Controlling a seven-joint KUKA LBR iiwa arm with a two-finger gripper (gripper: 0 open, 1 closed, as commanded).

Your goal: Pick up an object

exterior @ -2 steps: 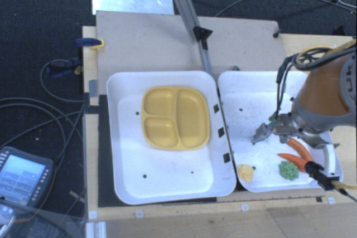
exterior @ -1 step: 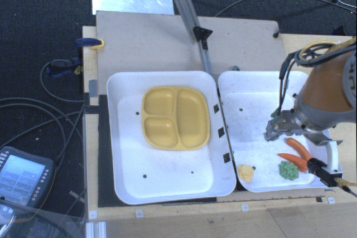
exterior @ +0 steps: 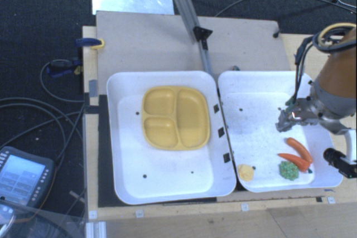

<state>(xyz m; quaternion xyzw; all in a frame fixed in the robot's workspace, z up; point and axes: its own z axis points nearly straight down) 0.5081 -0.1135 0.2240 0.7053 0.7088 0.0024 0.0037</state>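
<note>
The grey pole (exterior: 187,0) slanting up from the table (exterior: 139,36) looks to stand closest to the lens, its foot fixed at twelve o'clock between the two bins.

The gripper (exterior: 289,118) hangs over the right bin (exterior: 251,120), toward its three o'clock side. Whether it is spread or closed I cannot tell from this slant, and nothing can be seen held in it. Just at its five o'clock lie two carrots (exterior: 299,150), one above the other and nearly touching. A green broccoli piece (exterior: 288,170) sits right below them. These are the likeliest things to pick, being the nearest.

A small yellow piece (exterior: 245,172) rests at the bin's seven o'clock corner, well apart from the gripper. It would need a longer reach.

The left bin (exterior: 128,175) bears a yellow divided plate (exterior: 175,118), lying flat near its middle. It is probably too wide and shallow for an easy grasp. The arm (exterior: 337,72) leans in from three o'clock, which suits the cluster at that side.
</note>
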